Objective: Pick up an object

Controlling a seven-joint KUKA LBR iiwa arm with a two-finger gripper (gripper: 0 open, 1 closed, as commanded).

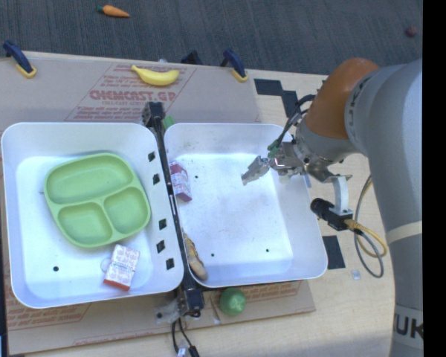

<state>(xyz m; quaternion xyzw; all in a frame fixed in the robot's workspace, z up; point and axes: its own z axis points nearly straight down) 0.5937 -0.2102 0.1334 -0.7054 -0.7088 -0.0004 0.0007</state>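
My gripper (254,172) hangs over the upper right part of the right bin (305,255), with the grey arm and its orange band coming in from the right. A small red and white packet (180,181) lies against this bin's left wall. A tan, peanut-shaped object (194,259) rests in its lower left corner. Both lie well to the left of the gripper, and I see nothing held in it. The left bin (15,222) holds a green divided plate (97,198) and a red and white box (122,266).
A yellow banana (156,74) lies on the cardboard behind the bins. A green ball (233,301) sits in front of the right bin. Blue clamps (18,58) grip the board's back edge. An orange carrot (115,10) lies on the floor. Cables hang by the wrist (364,236).
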